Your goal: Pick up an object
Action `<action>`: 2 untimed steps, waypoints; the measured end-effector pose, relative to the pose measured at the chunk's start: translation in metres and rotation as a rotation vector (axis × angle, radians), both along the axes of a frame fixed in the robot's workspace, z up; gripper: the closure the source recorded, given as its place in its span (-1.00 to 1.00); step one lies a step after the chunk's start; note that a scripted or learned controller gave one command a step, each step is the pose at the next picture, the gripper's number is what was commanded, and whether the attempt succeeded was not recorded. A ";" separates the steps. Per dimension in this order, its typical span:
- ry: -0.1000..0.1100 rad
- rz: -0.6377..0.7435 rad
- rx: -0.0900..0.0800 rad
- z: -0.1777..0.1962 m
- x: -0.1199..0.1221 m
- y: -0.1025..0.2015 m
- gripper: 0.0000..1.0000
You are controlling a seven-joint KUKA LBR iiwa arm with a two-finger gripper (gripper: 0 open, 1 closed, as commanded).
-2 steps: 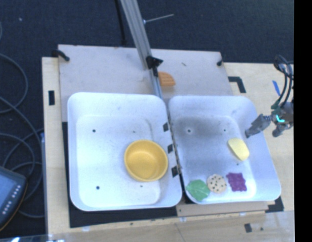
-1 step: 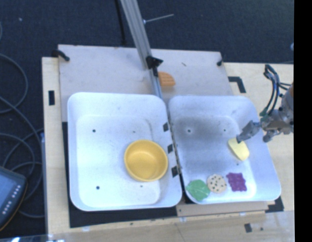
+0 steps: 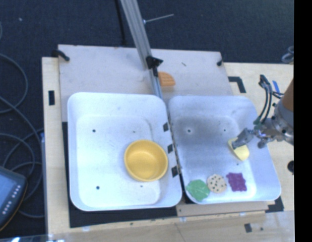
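The pale yellow block (image 3: 241, 152) lies in the right bin (image 3: 206, 130), at the right of centre of the frame, close to that bin's right wall. The gripper (image 3: 245, 138) sits directly over the block's upper left edge, reaching in from the right side of the frame. One grey finger (image 3: 242, 136) slants down to the left and meets the block; whether the jaws are closed on the block or merely resting against it cannot be told from this angle.

Behind the gripper, the arm's wrist (image 3: 279, 127) enters at the right edge, with dark cables (image 3: 266, 97) looping above it.

Along the lower edge of the right bin three small items lie in a row: a green round piece (image 3: 198, 189) at the left, a tan cookie with dark spots (image 3: 216, 183) in the middle, and a purple piece (image 3: 237, 181) at the right. The green piece and the cookie are just beside each other.

The left bin (image 3: 95, 135) holds a yellow bowl (image 3: 145, 160), upright, near its lower right corner.

An orange object (image 3: 166, 79) rests on the bench above the bins, beside a metal rail (image 3: 138, 34) that runs from the top of the frame down to the gap between the bins.

A dark tablet-like device (image 3: 5, 195) lies at the lower left of the frame. No writing or brand mark is legible anywhere.
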State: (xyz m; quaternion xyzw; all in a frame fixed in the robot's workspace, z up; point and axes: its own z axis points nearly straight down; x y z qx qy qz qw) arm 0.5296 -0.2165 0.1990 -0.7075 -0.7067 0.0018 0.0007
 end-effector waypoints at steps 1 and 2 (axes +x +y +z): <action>0.002 0.000 0.001 -0.059 -0.006 -0.009 -1.00; -0.008 -0.002 -0.001 -0.044 -0.003 -0.009 1.00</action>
